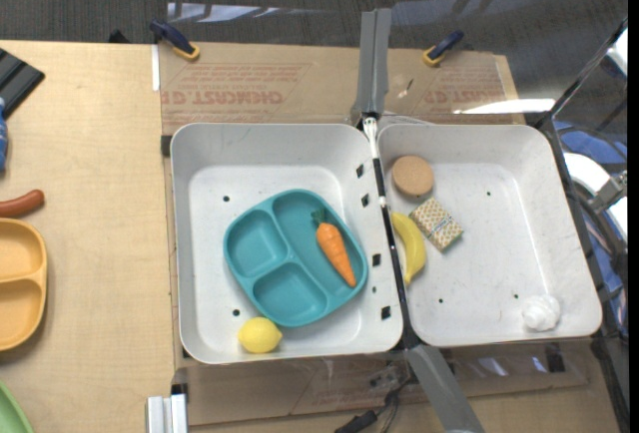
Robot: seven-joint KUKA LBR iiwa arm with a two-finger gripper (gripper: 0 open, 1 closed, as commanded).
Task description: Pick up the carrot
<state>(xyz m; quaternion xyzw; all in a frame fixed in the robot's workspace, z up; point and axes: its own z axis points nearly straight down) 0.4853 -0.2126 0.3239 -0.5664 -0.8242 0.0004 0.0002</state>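
An orange carrot with a green top lies in the right compartment of a teal divided plate. The plate rests in the left white bin. The carrot points from upper left to lower right, its leafy end toward the back.
A yellow lemon sits at the left bin's front edge. The right bin holds a banana, a round tan cookie, a patterned cracker block and a white ball. An orange plate and a sausage lie on the bench at left.
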